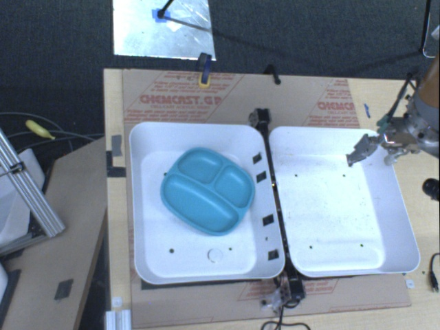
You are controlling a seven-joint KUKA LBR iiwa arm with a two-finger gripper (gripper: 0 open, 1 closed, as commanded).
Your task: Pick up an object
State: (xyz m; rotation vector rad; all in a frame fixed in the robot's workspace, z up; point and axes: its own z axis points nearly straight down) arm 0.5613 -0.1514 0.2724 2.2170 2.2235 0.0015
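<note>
Blue divided plate [207, 190], a three-compartment tray of light blue plastic, lies flat near the middle of the left bin [148, 150], turned at a slant to the bin's walls and touching none of them. Nothing else lies in that bin with it. Between the two bins runs a dark seam with black clips [267, 220] along it. To the right sits the right bin [392, 246], its white floor speckled and marked by a few small dark dots. Both bins rest on a sheet of brown cardboard [179, 91] with red print, laid on the table [82, 205]. At the far right the grey arm [427, 108] reaches in over the upper right corner of the right bin, and its hand [368, 150] hangs there above the bin floor, well apart from the plate; its fingers [359, 153] point leftward and appear spread, with nothing between them.
</note>
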